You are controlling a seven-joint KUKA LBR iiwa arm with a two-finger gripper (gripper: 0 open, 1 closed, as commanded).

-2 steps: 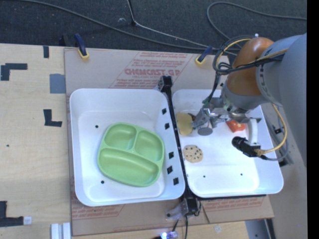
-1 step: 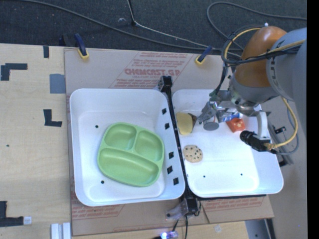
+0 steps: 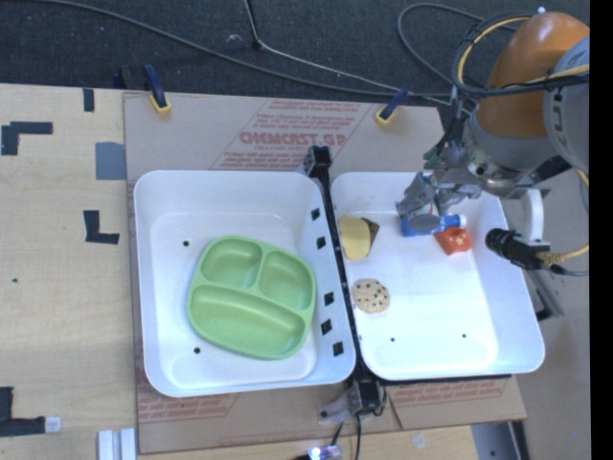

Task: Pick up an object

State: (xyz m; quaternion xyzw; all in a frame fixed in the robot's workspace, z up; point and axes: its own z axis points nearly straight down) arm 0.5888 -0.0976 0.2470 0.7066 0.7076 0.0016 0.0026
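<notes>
My gripper (image 3: 424,207) hangs over the far part of the right bin (image 3: 479,343), its grey fingers pointing down and left. Just below and right of the fingertips lies a small blue object (image 3: 422,224), touching a red and white piece (image 3: 454,240) beside it. A yellow object (image 3: 355,238) rests against the bin's left wall. Nearer the front, a chocolate-chip cookie (image 3: 370,296) lies on the bin floor. Whether anything sits between the fingers is hidden from this angle.
The left bin (image 3: 163,209) holds a green divided plate (image 3: 252,296). A black divider with clips (image 3: 330,257) runs between the bins. The arm's orange band (image 3: 532,60) and cables (image 3: 431,27) rise at the right. A black cylinder (image 3: 512,245) juts over the right bin's edge.
</notes>
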